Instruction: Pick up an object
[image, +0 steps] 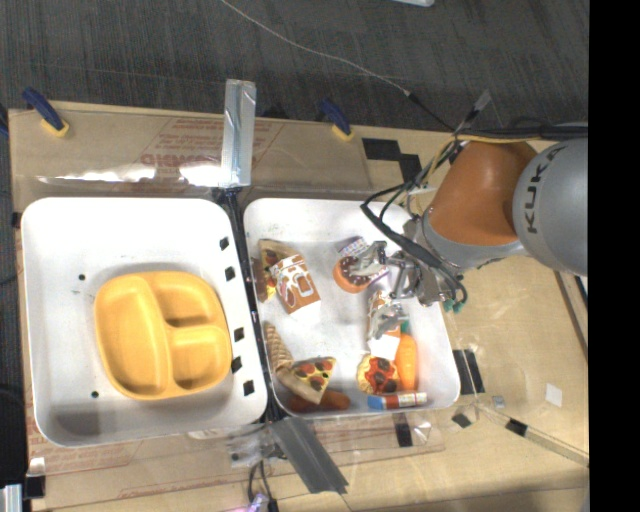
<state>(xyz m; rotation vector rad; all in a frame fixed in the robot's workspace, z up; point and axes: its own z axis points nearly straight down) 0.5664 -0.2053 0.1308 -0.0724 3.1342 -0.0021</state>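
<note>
I am seeing the gripper hanging low in the right bin, just above the toy carrot. I cannot tell how its jaws are standing. A yellow tray is sitting in the left bin.

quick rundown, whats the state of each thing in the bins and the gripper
yellow tray: lies flat in the left bin, compartments bare
gripper: low in the right bin, over the toys
carrot: lies flat, just below the gripper
pizza slice: lies near the front wall
marker: lies flat along the front wall
round orange toy: rests left of the gripper
</note>
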